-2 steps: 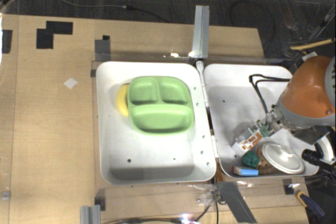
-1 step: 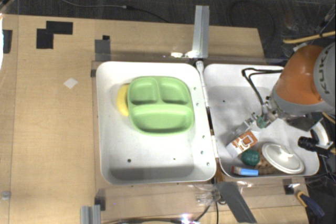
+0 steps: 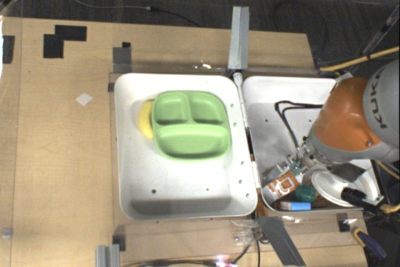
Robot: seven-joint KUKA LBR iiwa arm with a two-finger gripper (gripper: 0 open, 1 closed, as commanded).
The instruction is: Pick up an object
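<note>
Where the bench meets the near edge of the right bin, a small heap of objects crowds the front corner: a blue-capped tube lying with its long axis along the near wall, an orange-and-white packet just behind it, and a white round lid to their right. The gripper hangs directly over this heap, at the end of the arm with its orange band. Whether it is spread or closed cannot be told at this size, and nothing is seen held. The packet lies just toward the viewer and left of the tool, so a short descent seems the likeliest next move. Farther left, the left bin holds a green divided tray, with a yellow object touching its left edge.
</note>
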